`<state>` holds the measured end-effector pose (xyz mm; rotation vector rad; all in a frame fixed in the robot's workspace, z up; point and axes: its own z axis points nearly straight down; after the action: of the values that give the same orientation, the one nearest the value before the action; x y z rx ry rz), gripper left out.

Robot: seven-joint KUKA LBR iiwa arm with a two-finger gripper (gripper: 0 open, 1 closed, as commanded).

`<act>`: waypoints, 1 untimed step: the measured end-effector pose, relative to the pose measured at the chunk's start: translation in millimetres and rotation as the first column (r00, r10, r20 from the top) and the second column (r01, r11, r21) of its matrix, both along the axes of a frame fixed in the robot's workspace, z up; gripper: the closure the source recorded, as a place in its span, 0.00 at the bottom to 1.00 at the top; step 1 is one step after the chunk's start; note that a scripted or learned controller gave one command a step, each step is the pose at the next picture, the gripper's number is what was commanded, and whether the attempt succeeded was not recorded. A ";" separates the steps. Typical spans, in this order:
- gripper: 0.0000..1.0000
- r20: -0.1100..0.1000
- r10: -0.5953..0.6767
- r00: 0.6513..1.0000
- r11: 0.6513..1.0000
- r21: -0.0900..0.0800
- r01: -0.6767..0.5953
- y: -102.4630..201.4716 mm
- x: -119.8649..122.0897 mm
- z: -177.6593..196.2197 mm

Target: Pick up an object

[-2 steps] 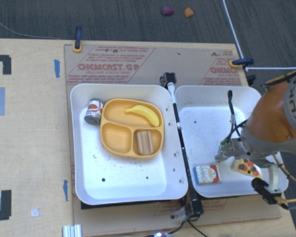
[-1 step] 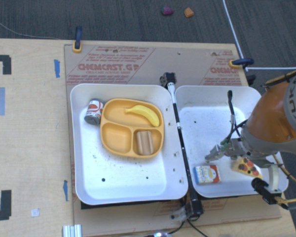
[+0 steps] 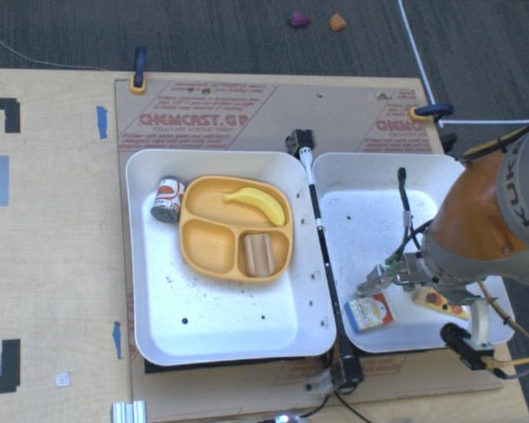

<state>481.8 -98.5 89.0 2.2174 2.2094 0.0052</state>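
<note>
Two white bins sit side by side on the tabletop point(image 3: 53, 263), left bin point(image 3: 159, 324) and right bin point(image 3: 353, 179). My arm point(image 3: 485, 214) comes in from 3 o'clock, grey with the orange band, over the right bin. My fingers point(image 3: 381, 280) hang low in the right bin, toward its 6 o'clock half, pointing to 9 o'clock. I cannot tell if they are spread or closed; nothing visible between them.

Small carton point(image 3: 369, 312) with blue, white and red print lies flat on the right bin floor, just at 7 o'clock of my fingers, near the bin's 7 o'clock corner. Close by, contact not clear. Another small packet point(image 3: 441, 303), yellow and red, lies at 4 o'clock of my fingers, partly under my wrist.

Left bin holds a yellow divided plate point(image 3: 198, 245) in its upper half. Banana point(image 3: 257, 203) lies in the plate's top compartment, toward 1 o'clock. Brownish cylinder-like item point(image 3: 258, 255) lies in the lower right compartment. Small can point(image 3: 167, 199), red and white, lies on its side touching the plate rim at 10 o'clock, on the bin floor.

Bins rest on a brown printed board point(image 3: 203, 113), clamped at 11 o'clock by a blue clamp point(image 3: 138, 69) and at 1 o'clock by another clamp point(image 3: 430, 111). Two small bits, a purple one point(image 3: 298, 19) and an orange one point(image 3: 337, 23), lie on the dark floor at 12 o'clock, well apart from the bins.
</note>
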 end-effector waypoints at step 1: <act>1.00 0.012 -0.004 1.000 1.000 -0.012 0.005 -4.6 2.4 11.4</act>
<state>484.2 -103.2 100.4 2.2100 2.1922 0.0054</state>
